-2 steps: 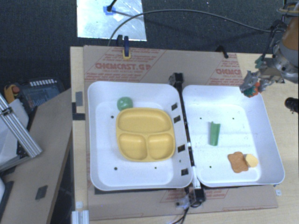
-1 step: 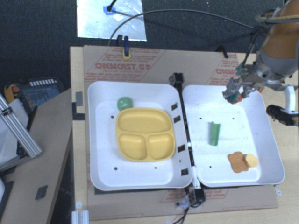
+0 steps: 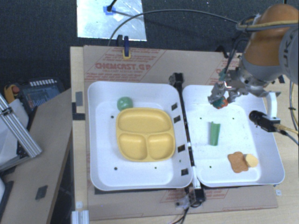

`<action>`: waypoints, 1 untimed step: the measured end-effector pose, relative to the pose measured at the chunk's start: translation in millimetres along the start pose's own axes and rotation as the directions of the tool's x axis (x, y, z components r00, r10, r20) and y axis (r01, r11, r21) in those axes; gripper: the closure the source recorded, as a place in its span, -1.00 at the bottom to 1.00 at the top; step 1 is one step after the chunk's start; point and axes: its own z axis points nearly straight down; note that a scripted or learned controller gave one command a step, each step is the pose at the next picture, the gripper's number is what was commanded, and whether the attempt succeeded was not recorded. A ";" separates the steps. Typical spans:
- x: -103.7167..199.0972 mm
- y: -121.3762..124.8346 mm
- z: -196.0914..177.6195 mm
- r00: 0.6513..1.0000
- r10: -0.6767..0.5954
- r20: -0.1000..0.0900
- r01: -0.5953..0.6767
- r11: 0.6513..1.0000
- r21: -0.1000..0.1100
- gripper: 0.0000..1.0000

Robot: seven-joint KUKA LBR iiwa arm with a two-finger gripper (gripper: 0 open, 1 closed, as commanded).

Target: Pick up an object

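Arm reaching in from the table's right edge, its hand tilted down over the right bin's far-left corner, fingers closed on a small red object lifted just above the bin floor.

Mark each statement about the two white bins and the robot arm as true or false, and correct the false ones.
1. The yellow divided tray lies in the left bin. True.
2. The green ball sits in a compartment of the yellow tray. False: it rests on the bin floor beside the tray's upper left corner.
3. The green stick lies in the right bin. True.
4. The gripper hangs over the left bin. False: it is above the upper part of the right bin.
5. The brown and yellow pieces lie near the right bin's lower right corner. True.
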 end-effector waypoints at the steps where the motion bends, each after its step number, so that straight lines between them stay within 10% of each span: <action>1: 53.8 -4.1 12.8 1.000 0.001 0.000 -0.001 1.000 -0.001 1.00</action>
